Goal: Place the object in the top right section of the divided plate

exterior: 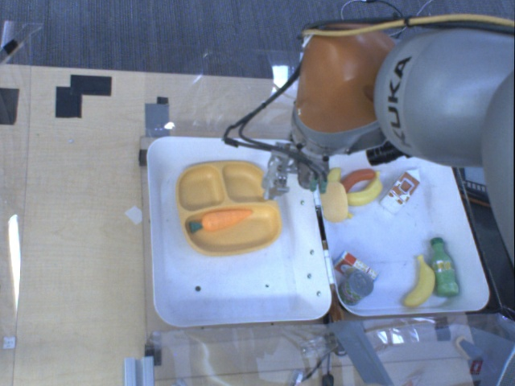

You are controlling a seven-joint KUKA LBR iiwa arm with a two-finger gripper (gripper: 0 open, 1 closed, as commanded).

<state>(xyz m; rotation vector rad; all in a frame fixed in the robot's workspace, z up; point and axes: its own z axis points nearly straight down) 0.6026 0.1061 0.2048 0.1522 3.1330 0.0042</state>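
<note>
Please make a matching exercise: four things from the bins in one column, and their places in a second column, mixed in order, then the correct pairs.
Things:
1. carrot
2. green bottle
3. divided plate
4. gripper

Places:
A. right bin, near its front right corner, beside a banana
B. over the right edge of the plate
C. left bin, toward its back
D. lying in the plate's long front section

Pairs: 1-D, 2-A, 3-C, 4-B
</note>
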